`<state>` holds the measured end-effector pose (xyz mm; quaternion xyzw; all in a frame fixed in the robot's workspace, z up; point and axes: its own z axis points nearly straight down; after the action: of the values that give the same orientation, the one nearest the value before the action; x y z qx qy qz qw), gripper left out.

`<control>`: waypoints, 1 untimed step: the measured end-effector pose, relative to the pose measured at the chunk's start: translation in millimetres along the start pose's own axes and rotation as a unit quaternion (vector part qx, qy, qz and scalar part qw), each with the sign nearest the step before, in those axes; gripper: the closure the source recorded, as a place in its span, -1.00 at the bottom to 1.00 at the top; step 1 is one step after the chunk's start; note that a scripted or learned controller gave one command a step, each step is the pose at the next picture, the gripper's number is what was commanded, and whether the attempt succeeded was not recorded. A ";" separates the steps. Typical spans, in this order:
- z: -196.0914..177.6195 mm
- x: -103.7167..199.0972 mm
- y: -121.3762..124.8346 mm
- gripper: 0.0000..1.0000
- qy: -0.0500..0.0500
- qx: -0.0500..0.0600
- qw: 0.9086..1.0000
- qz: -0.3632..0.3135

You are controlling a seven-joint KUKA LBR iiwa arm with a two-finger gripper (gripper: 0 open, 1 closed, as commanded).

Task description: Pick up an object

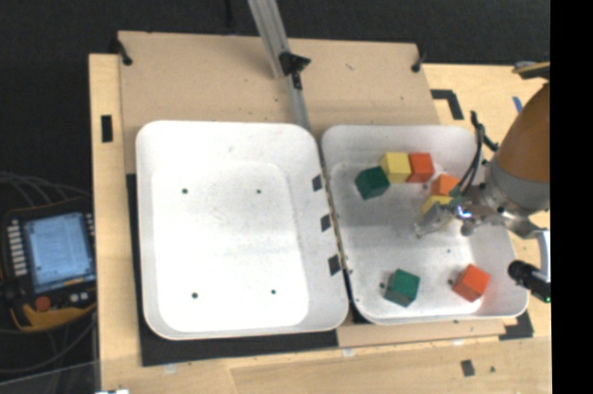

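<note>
Low in the right bin (pixel 366 309), toward the frame's bottom, lie a green cube (pixel 402 286) and an orange-red cube (pixel 471 282). Mid-right, the end effector (pixel 443 214) sits low by a small orange and yellow piece (pixel 441 190); whether it is apart or together I cannot tell. Farther up sit a green cube (pixel 372 183), a yellow cube (pixel 397 167) and an orange cube (pixel 421 166).

Arm (pixel 523 156) over right bin (pixel 371 309); green (pixel 372 183), yellow (pixel 397 166), orange blocks (pixel 471 282) inside.
</note>
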<state>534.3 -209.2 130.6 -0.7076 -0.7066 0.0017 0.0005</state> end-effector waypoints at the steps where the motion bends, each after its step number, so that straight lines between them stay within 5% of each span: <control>1: 32.5 -2.1 1.3 -1.00 -0.001 -0.003 1.000 0.000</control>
<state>535.5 -211.3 98.1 -0.7077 -0.7065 0.0002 -0.0026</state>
